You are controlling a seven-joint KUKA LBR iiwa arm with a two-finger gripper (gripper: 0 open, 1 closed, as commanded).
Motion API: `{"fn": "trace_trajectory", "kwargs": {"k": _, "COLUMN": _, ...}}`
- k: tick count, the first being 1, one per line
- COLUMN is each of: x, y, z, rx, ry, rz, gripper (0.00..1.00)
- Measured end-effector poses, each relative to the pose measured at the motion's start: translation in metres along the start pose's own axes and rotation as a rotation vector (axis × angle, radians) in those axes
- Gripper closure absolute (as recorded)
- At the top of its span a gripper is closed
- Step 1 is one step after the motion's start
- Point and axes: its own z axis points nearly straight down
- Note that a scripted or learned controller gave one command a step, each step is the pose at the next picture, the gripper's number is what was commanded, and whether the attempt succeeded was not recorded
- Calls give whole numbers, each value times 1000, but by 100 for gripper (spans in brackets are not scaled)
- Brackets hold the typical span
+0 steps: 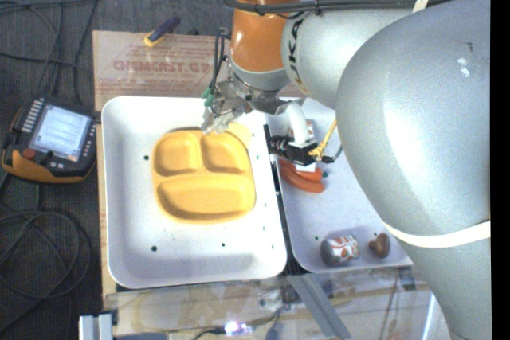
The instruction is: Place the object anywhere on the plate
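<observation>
Your claw (215, 120) hangs low over the left bin (131, 251), right at the far rim of the yellow divided plate (205, 179), above the ridge between its two smaller compartments. At this slant you cannot tell whether the claw is open or closed, and nothing can be made out in it. The wrist hides that spot, so don't count on a grasp.

All three compartments of the plate look bare, with nothing resting on the yellow surface. By that measure the placing is not yet done.

The loose things you can see are all in the right bin (351, 207), well apart from the plate:
- An orange-red thing (306, 177) lies by the wall the two bins share.
- A small can (341, 249) with a red and white label lies on its side near the front edge.
- A brown lump (380, 244) sits just beside the can.

Nothing in the view says which of them is meant as the object.

My reading is one of two cases. If the claw carries something small that the wrist hides, only the release is left, since it is already over the plate. If it carries nothing, the whole job remains: go to the right bin, pick a thing up, bring it across and set it down. Watch the plate once the arm lifts away, because that will tell you which case you are in.
</observation>
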Motion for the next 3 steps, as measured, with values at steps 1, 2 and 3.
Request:
{"fn": "trace_trajectory", "kwargs": {"k": 1, "x": 62, "y": -20, "z": -8, "rx": 0, "ry": 2, "rz": -64, "gripper": 100}}
{"fn": "trace_trajectory", "kwargs": {"k": 2, "x": 72, "y": -23, "z": -6, "rx": 0, "ry": 0, "rz": -163, "gripper": 100}}
{"fn": "trace_trajectory", "kwargs": {"k": 3, "x": 100, "y": -29, "z": -74, "rx": -2, "ry": -2, "rz": -283, "gripper": 100}}
